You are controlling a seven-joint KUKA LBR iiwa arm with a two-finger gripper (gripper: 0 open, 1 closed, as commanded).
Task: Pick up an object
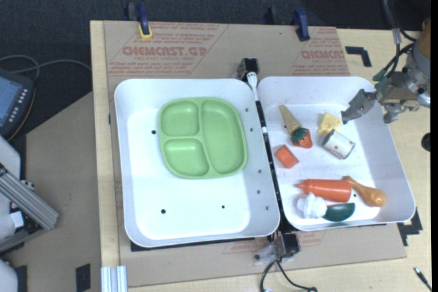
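even, bright overhead light, soft shadows. the shallow white plastic bins (137,215) glare mildly. the grey arm at three o'clock blurs.

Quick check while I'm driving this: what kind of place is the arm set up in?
Probably a robotics lab bench, not a kitchen: two white bins sit on a clamped board, toy food fills one, and loose cables trail off the edge.
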